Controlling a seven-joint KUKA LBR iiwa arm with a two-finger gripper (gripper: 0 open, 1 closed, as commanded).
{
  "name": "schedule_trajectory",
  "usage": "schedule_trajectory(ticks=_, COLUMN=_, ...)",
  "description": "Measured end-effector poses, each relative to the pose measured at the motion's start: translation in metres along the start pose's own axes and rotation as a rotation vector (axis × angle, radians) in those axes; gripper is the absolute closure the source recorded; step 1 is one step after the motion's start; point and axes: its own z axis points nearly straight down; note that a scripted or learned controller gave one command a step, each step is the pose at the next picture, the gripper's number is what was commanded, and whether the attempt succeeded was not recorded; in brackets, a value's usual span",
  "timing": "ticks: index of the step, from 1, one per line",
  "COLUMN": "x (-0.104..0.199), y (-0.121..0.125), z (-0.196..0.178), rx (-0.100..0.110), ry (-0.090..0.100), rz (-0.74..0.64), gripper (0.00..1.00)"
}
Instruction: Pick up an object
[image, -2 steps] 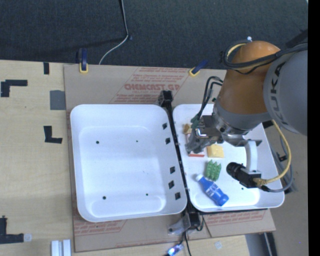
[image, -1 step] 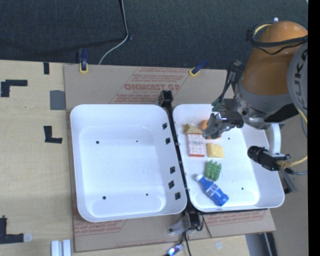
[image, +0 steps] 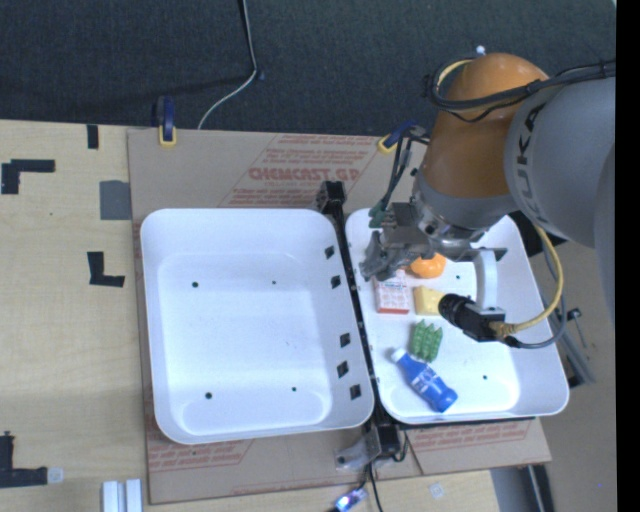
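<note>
Two bins; jaws (image: 385, 262) low in right bin (image: 520, 385), seemingly just above red-white box (image: 393, 296); spread indiscernible.

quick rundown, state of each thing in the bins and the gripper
blue bottle: lying on its side in the right bin
green block: resting flat, free
yellow block: on the bin floor, free
orange piece: partly under the wrist
red and white packet: flat, just below the gripper
left bin: sitting beside the right bin
</note>
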Motion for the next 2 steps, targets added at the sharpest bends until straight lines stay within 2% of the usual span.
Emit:
schedule_trajectory(ticks=1, x=0.004, y=0.006, z=-0.048, rx=-0.008, ry=0.000, rz=0.002, gripper=1.00)
schedule_trajectory(ticks=2, x=0.030, y=0.023, z=-0.032, rx=-0.004, ry=-0.001, rz=0.002, gripper=1.00)
